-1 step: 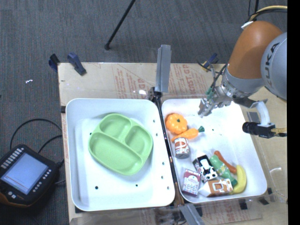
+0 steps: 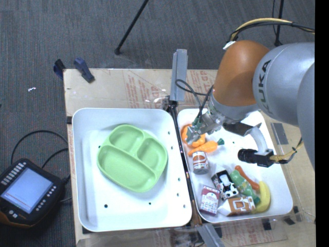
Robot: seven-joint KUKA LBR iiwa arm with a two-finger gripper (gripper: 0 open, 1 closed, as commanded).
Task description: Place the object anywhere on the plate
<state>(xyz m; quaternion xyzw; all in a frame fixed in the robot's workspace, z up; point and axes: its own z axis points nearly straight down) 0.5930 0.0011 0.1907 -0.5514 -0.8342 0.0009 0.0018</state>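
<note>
Green plate point(image 2: 132, 157) in left bin point(image 2: 85, 199), arm point(image 2: 267, 81) over right bin point(image 2: 284, 189).

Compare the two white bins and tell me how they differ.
The left bin holds a single green divided plate; the right bin holds a jumble of small toy food and packages. The gripper reaches into the right bin, while nothing reaches into the left bin. Both bins are shallow, white and rectangular.

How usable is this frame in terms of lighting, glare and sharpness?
Camera view: lighting is even and soft, with the green plate crisp in the left bin; the right bin looks bright and slightly washed out near the arm; the gripper over the orange toys is small and a little blurred.
</note>
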